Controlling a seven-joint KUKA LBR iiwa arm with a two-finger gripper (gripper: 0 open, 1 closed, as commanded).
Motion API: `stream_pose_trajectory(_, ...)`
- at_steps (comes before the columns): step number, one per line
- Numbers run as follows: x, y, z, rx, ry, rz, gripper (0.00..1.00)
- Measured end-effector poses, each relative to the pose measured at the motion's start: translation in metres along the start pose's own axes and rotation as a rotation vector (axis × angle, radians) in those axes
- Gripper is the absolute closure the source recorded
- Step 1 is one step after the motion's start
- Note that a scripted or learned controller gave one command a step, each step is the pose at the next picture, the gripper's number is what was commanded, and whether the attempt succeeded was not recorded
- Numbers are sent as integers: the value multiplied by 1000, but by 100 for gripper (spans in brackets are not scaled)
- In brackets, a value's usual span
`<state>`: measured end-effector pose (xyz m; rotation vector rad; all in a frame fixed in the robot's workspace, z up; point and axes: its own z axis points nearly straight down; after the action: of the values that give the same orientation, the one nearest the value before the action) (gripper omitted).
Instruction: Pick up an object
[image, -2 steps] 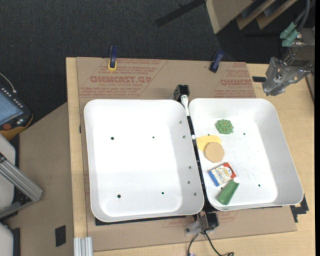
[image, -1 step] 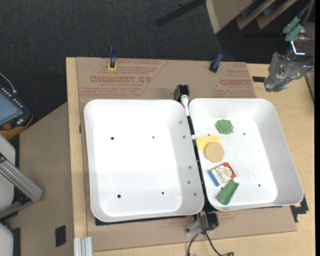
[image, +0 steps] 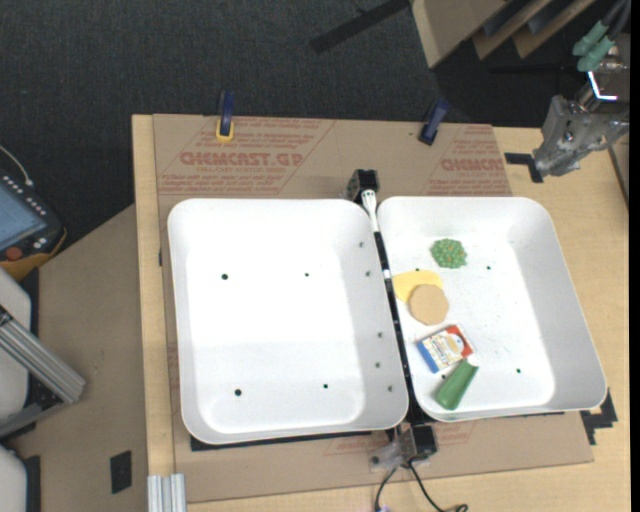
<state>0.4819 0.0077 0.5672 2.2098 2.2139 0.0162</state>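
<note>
Dark carpet surrounds the bench (image: 300, 140), which carries a cardboard sheet and two white bins side by side. You have nothing in the left bin (image: 200, 300). The right bin (image: 540, 290) holds all candidates, grouped toward its left wall: a green bumpy ball (image: 449, 253) farthest, a yellow piece (image: 410, 284) with a tan disc (image: 429, 304) lying partly over it, a small red, white and blue packet (image: 444, 348), and a green block (image: 456, 385) nearest, touching the packet's near edge.

The gripper (image: 565, 145) sits at far right, beyond the right bin's far corner, well apart from every object. Whether it is wide or narrow cannot be told from here; nothing is seen in it.

Judgement: task not started. You still need approach, descent, grasp and lift.
</note>
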Motion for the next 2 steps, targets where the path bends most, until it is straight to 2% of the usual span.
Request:
stream_pose_trajectory(1,-47,8,138,33,1,8,100)
stream_pose_trajectory(2,-35,-4,64,8,2,0,100)
